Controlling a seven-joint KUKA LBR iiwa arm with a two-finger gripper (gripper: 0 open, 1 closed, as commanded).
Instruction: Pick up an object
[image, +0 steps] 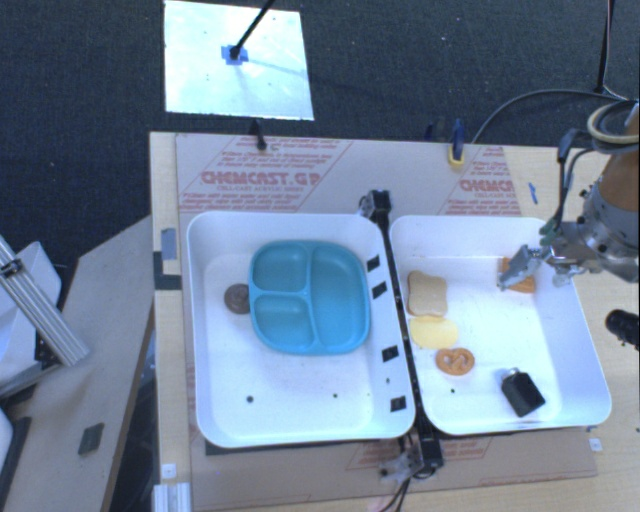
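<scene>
In the right bin (573, 330) lie a tan slice of toast (428, 293), a pale yellow piece (433, 331), an orange-brown pretzel (455, 361) and a black block (522, 391). A small orange piece (524, 284) sits near the bin's far right corner. My gripper (522, 265) comes in from the right and hangs directly over that orange piece, partly covering it. Whether it touches the piece is unclear.
The left bin (205, 340) holds a blue divided plate (307, 297) and a small brown disc (237, 298) to the plate's left. A ridge with black clips (385, 300) divides the two bins. Cables (520, 105) arc above the arm at the back right.
</scene>
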